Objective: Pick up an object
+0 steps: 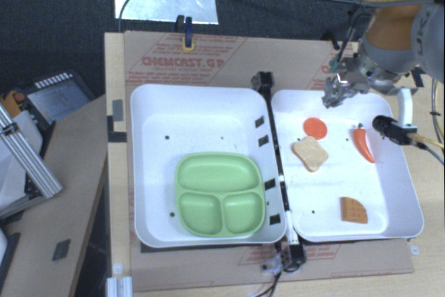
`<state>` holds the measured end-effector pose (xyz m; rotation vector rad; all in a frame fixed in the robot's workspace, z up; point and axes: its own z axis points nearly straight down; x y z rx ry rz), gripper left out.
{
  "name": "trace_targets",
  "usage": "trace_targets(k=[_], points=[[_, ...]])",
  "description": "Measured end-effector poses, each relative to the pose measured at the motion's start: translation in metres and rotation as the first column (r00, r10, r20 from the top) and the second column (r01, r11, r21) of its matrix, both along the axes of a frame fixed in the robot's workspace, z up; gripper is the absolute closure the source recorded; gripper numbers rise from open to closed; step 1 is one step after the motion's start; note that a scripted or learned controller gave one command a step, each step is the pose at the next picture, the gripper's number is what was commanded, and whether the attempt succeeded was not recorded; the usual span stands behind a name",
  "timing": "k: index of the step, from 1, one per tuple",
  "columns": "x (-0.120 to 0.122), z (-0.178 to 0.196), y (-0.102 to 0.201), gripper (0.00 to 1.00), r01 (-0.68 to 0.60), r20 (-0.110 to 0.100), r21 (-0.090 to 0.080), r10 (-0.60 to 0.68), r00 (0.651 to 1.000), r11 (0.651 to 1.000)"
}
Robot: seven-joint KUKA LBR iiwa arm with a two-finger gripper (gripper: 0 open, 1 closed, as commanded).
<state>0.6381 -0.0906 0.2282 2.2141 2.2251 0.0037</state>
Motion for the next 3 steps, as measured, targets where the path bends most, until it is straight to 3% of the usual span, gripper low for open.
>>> trace_targets(k=[3], points=[[0.007,-0.022,0.159,1.00,-0.004,-0.002,0.003,0.004,1.000,1.000]])
